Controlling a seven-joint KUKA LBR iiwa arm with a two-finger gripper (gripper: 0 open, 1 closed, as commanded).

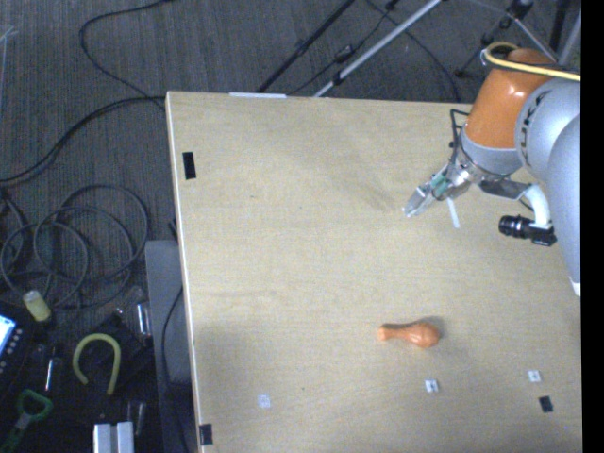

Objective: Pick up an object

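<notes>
A small orange gourd-shaped object [411, 334] lies on its side on the tan bench top [283, 253], toward the front right, its narrow end pointing left. My gripper [434, 211] hangs above the bench at the right, well behind the orange object and apart from it. Its two fingers are spread open with nothing between them. The grey arm with its orange band [500, 111] comes in from the right edge.
Small square markers [431, 385] dot the bench's front right. A black tab [190, 165] sits near its left edge. Cables [75, 243] and tools lie on the floor to the left, and stand legs [396, 26] cross behind the bench.
</notes>
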